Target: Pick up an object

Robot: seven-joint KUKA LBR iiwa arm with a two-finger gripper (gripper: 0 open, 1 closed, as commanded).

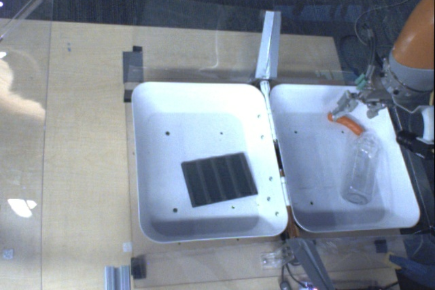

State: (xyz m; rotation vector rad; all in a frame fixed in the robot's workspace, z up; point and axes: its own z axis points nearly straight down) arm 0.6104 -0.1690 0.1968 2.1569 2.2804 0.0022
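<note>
A small orange, carrot-like object (346,123) lies near the far wall of the right-hand shallow white bin (401,214), and my two-finger gripper (348,105) hangs just over its near end, close to touching it; whether my fingers stand apart or together I cannot tell from this slanted view. A clear plastic bottle (360,175) lies on its side just beside the orange piece, toward the front of the same bin, its neck pointing up toward it. To take the orange piece cleanly, I judge I should straddle its narrow width rather than its length, come straight down so the fingers reach the bin floor on either side, and keep clear of the bottle's neck, which could roll if nudged. The left-hand white bin (149,146) holds a dark ribbed rectangular mat (219,178), lying flat and well apart from my work. Hard to read: part of the orange piece sits under my gripper, so its full shape and true length stay uncertain; the bottle's transparent body blurs into the white floor; and my arm's orange band (414,44) is cut off at the frame's edge.
</note>
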